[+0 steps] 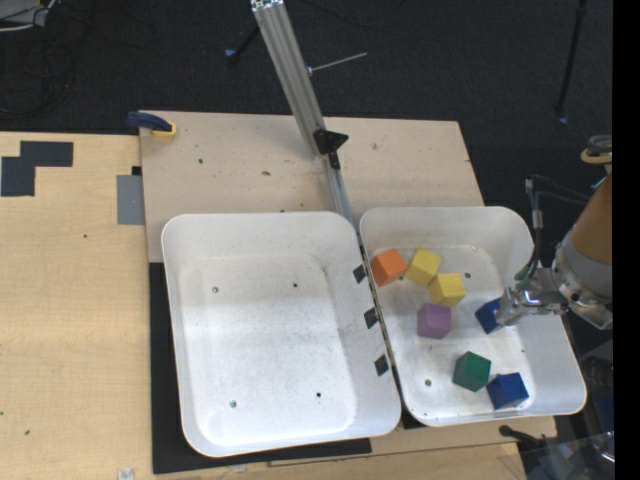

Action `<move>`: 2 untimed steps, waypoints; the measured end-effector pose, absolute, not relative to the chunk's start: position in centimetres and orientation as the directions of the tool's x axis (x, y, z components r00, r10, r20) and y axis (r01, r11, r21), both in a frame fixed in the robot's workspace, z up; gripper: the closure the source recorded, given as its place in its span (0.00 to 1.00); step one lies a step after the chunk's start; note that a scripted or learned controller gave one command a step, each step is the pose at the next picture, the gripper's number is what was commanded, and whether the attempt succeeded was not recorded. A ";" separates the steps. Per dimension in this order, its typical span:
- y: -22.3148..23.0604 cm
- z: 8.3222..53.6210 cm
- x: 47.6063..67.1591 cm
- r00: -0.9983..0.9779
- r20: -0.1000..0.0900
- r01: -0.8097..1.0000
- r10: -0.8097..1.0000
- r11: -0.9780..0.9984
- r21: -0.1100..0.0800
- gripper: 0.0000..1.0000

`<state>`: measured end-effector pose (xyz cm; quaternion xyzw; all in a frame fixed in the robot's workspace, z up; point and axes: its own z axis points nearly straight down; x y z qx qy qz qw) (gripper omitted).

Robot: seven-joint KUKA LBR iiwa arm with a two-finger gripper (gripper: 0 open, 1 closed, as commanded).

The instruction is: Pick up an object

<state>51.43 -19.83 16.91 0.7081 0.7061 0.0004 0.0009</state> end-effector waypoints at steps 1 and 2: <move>-19.1 22.7 51.1 -0.002 -0.001 1.000 1.000 0.002 0.004 1.00; -19.1 21.5 51.1 -0.002 0.001 1.000 1.000 0.002 -0.005 1.00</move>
